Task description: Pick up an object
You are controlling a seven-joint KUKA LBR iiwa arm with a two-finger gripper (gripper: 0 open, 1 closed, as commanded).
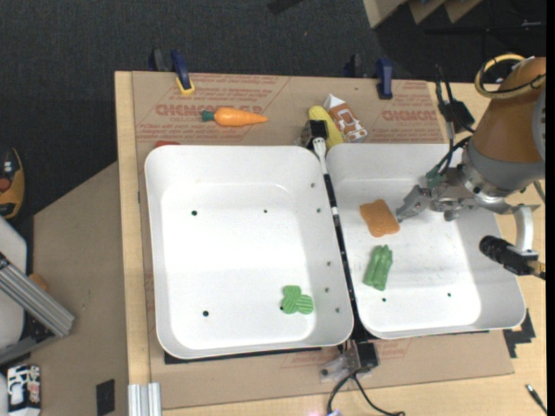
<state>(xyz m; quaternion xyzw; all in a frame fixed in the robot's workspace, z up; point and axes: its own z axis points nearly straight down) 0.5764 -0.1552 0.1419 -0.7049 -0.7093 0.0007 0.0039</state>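
the gripper (409, 208) sits right of centre, angled low toward the orange slab (379, 217), likely lining up a grab. whether it is released or clenched, one cannot tell.

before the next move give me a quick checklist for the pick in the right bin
1. Target in view: orange piece lies flat in the right bin, ok.
2. Gripper close to the target: just to its right, ok.
3. Piece between the jaws: not ok, it lies beside them.
4. Jaws open or shut: cannot tell.
5. Room around the target: green piece lies apart below it, ok.
6. Target away from the bin wall: ok.
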